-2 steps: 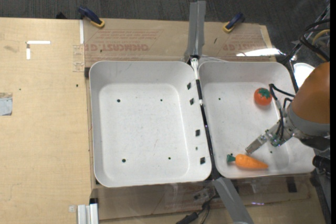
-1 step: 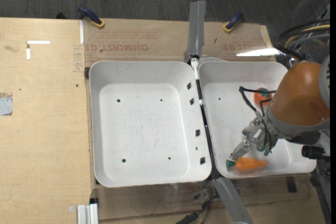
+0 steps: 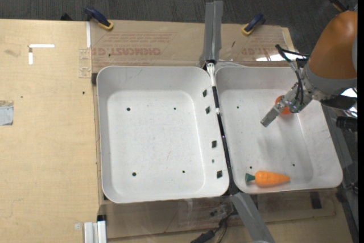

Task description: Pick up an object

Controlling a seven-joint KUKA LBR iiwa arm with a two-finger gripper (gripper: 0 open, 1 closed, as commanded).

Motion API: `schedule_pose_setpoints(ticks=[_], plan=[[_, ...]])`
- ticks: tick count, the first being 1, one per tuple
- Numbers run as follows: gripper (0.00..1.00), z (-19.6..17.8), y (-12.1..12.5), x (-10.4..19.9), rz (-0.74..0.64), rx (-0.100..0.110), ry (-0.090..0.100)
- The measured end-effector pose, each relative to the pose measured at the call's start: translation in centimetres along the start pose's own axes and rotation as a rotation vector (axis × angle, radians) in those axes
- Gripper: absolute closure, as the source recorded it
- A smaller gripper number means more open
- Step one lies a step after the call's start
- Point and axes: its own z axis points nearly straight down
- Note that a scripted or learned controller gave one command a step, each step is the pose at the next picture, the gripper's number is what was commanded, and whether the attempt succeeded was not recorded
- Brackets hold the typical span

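- Across the bench, two shallow white bins sit side by side; the left bin [image 3: 153, 134] lies well to the claw's left as the camera sees it, and the right bin [image 3: 318, 176] lies directly beneath the claw.
- Arm: the grey arm [image 3: 335, 54] with its orange band enters from the camera's right and ends over the upper middle of the right bin.
- Claw: the claw [image 3: 272, 117] hangs at a slant, its tip pointing down and to the camera's left, over bare bin floor. Whether it stands wide or narrow cannot be told from this view; nothing is seen held in it.
- Task object: a toy carrot [image 3: 269, 179], orange with a small green top, lies on the floor of the right bin close to the near wall.
- Governing relation: the carrot lies toward the camera from the claw, almost straight below it in the picture and well apart from it. Its long axis runs left to right across the camera view, green end to the left, roughly parallel to the bin's near wall.
- Judgement: the pick is not yet made. The coming move calls for travel toward the near wall and a descent, the closing line best set across the carrot's short width. The nearby wall may crowd the approach.
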Motion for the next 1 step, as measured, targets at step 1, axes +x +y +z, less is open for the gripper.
schedule_pose_setpoints(ticks=[1], plan=[[0.00, 5.33, -4.26, 6.11, 0.125, 0.003, 0.004]])
